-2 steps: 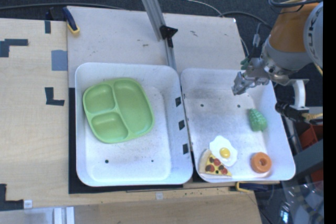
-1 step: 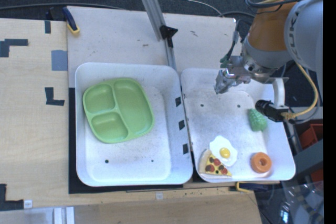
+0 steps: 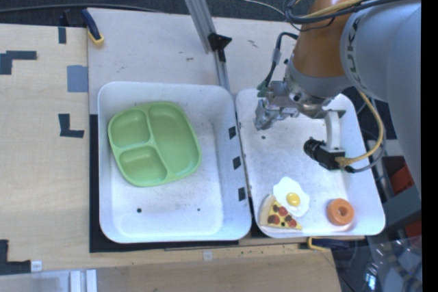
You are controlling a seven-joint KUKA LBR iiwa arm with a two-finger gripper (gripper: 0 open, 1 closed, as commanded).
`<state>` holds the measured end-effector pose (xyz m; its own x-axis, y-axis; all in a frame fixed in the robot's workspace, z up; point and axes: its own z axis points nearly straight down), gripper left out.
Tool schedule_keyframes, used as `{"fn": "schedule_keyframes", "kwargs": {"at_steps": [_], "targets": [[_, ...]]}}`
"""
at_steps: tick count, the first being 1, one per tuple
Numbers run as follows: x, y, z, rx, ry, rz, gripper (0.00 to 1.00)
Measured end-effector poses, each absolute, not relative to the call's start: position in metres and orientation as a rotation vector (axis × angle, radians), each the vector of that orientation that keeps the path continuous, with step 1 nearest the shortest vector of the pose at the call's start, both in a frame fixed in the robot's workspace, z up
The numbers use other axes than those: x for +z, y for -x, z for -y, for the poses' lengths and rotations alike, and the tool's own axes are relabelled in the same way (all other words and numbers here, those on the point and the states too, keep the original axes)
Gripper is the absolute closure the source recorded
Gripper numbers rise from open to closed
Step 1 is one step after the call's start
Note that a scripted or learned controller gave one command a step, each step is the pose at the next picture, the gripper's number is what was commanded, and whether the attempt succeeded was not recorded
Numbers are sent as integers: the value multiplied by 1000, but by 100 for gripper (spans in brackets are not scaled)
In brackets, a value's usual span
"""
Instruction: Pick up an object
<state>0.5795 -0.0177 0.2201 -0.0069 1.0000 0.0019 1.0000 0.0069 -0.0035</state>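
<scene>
My gripper (image 3: 265, 120) hangs over the upper left part of the right bin (image 3: 274, 161), with nothing seen between its fingers. At the bin's near edge lie a fried egg toy (image 3: 291, 196), a pizza slice toy (image 3: 278, 213) just left of and below it, and an orange doughnut toy (image 3: 340, 212) at the near right corner. All three lie well below the gripper in the view, apart from it.
The left bin (image 3: 205, 147) holds a green divided plate (image 3: 153, 143). A black cable connector (image 3: 323, 152) from the arm hangs over the right bin's right side. A metal pole (image 3: 198, 3) slants up behind the bins. The grey arm covers the right bin's far right corner.
</scene>
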Motion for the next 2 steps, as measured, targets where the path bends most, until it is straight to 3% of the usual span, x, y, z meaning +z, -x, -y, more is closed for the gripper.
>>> {"fn": "schedule_keyframes", "kwargs": {"at_steps": [1,2], "targets": [[218,-569,-27,2,2213,2226,100],[217,-573,-78,1,2211,2228,100]]}}
